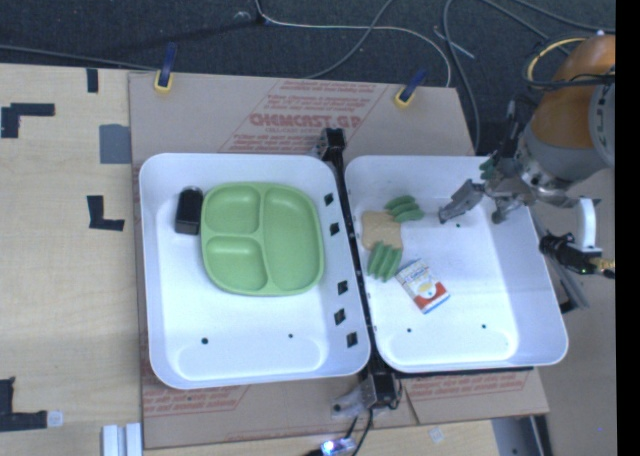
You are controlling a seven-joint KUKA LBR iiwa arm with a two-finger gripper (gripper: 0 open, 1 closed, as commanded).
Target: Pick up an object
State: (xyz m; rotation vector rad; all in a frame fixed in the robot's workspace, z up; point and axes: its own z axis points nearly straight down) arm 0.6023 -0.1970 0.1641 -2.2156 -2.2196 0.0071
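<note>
Right bin (520, 344): gripper (462, 206), fingers spread, nothing held, hangs right of the green pieces (404, 208), sponge (381, 231) and small packet (422, 285). Risk: clustered items, likely nudged aside.

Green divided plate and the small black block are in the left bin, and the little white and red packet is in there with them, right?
Not quite. The camera view shows the green divided plate and the black block in the left bin, but the white and red packet lies in the right bin.
</note>
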